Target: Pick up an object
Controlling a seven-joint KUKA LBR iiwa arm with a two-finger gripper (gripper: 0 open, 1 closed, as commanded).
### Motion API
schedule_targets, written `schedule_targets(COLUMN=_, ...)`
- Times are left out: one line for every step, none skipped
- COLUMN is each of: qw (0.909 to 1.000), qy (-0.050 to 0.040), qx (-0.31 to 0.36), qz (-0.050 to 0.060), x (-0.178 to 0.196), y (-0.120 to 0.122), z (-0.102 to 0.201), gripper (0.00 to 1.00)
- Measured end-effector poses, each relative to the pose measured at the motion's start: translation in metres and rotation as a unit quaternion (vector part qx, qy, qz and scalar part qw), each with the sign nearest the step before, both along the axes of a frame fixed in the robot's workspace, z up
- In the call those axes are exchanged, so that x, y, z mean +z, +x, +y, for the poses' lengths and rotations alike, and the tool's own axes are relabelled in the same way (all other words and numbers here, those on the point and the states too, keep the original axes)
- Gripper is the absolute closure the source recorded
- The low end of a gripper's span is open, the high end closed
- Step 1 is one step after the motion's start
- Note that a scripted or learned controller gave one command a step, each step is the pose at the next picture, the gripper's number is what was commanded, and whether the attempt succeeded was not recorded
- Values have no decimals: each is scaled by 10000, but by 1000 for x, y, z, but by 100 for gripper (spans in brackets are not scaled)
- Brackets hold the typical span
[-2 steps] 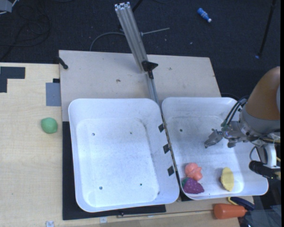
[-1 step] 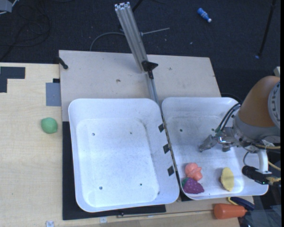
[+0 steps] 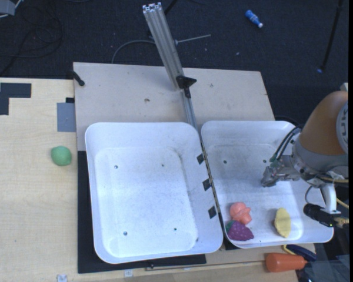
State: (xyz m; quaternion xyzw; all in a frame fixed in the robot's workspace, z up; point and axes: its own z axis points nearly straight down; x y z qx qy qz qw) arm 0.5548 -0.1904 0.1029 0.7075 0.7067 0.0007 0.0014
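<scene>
Three small objects lie along the near edge of the right bin: an orange-pink piece, purple grapes just below it, and a yellow piece to their right. My gripper hangs over the right part of that bin, above and between the orange-pink piece and the yellow one, apart from both. The arm's orange band rises behind it at the right edge. I see nothing between the fingers.
The left bin sits beside the right one. A green ball rests on the wooden bench at the left. An orange object lies in front of the right bin. A metal rail slants up behind the bins.
</scene>
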Motion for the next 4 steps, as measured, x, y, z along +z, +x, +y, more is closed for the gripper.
schedule_targets(qw=10000, qy=0, qx=7, qz=-4, x=49, y=10, z=1, gripper=100)
schedule_targets(qw=10000, qy=0, qx=3, qz=-2, x=93, y=17, z=-2, gripper=100)
schedule_targets(qw=10000, qy=-1, qx=6, qz=-6, x=154, y=19, z=3, gripper=100)
schedule_targets(qw=10000, qy=3, qx=3, qz=9, x=171, y=19, z=2, gripper=100)
